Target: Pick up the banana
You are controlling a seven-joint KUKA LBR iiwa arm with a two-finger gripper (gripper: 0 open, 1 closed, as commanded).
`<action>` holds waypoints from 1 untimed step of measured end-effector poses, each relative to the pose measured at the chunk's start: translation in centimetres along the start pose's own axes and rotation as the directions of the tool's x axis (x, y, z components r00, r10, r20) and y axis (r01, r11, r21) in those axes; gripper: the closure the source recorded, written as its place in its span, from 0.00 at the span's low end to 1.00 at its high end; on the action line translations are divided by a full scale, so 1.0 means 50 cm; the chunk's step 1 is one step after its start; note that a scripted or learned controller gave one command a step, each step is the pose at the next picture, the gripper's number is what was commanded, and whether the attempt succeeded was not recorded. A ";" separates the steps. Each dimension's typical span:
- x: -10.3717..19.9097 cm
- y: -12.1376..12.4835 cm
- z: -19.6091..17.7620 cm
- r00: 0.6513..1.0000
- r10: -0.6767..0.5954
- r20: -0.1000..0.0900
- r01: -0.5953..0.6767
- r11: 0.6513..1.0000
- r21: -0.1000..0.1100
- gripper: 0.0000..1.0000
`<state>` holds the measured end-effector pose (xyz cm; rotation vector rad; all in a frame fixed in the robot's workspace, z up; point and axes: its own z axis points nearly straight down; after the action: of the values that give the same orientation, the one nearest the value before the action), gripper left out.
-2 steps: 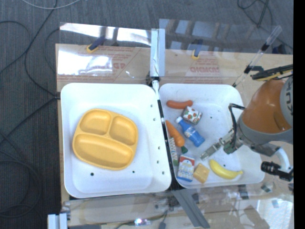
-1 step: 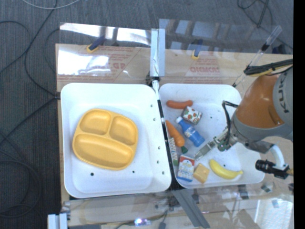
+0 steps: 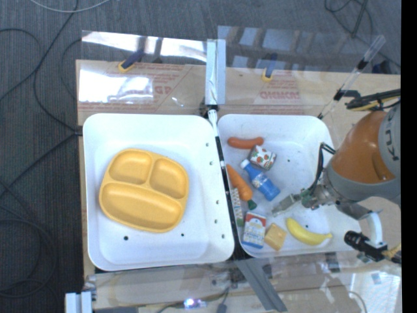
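Yellow banana (image 3: 308,233) just below pincer (image 3: 291,203)

The banana (image 3: 309,233) is yellow, short and gently curved, lying flat on the floor of the right bin (image 3: 306,126) near its front edge. It sits just below the claw (image 3: 293,202), slightly toward the arm's side, apart from the fingers.
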<state>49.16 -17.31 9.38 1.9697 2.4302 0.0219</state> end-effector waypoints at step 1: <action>-0.011 -0.008 0.000 0.975 -0.223 0.006 0.223 0.975 0.008 0.00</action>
<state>48.86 -17.91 9.37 1.6838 2.6337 0.0046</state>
